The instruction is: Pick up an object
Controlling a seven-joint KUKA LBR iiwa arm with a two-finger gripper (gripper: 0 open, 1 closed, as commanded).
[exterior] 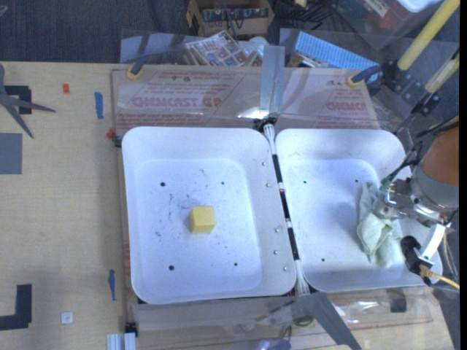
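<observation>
We see the yellow block (202, 219) mid left bin (149, 146) with room all round, and the pincer (391, 201) over the cloth (373, 233) at the right bin's (325, 146) 3 o'clock edge, grip untellable.

The claw (388, 201) hangs over the far right side of the right bin (321, 268), with a crumpled pale green cloth (373, 233) bunched up right at it and the bin's right wall just beyond. Left of the claw, the bin floor lies open as far as the raised double rim (281, 210) where the two bins meet. Farther left, past that ridge, the left bin (146, 159) offers open floor on every side of a lone yellow cube (202, 219) near its middle.
</observation>
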